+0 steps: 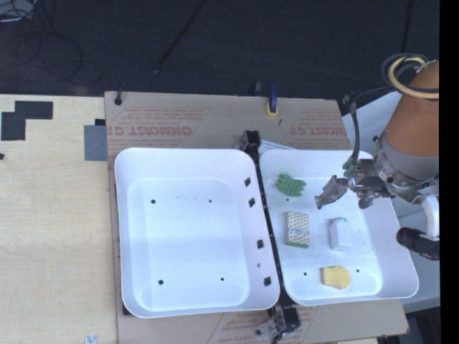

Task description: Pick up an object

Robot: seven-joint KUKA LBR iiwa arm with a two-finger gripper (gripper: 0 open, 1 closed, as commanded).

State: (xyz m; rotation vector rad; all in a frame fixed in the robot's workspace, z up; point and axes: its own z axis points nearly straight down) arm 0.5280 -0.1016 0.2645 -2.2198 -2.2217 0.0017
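Two white bins sat side by side; the left bin (186, 228) held nothing visible. The arm (412, 131) reached over the right bin (387, 282), its gripper (331, 192) above the floor, grip unclear. Below lay a patterned block (297, 229), white piece (338, 233), green lump (290, 185) and yellow sponge (336, 276).

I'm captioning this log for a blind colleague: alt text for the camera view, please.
The pincer hangs over the right bin, which holds a green object, a patterned block, a white object and a yellow object. The left bin sits alongside.
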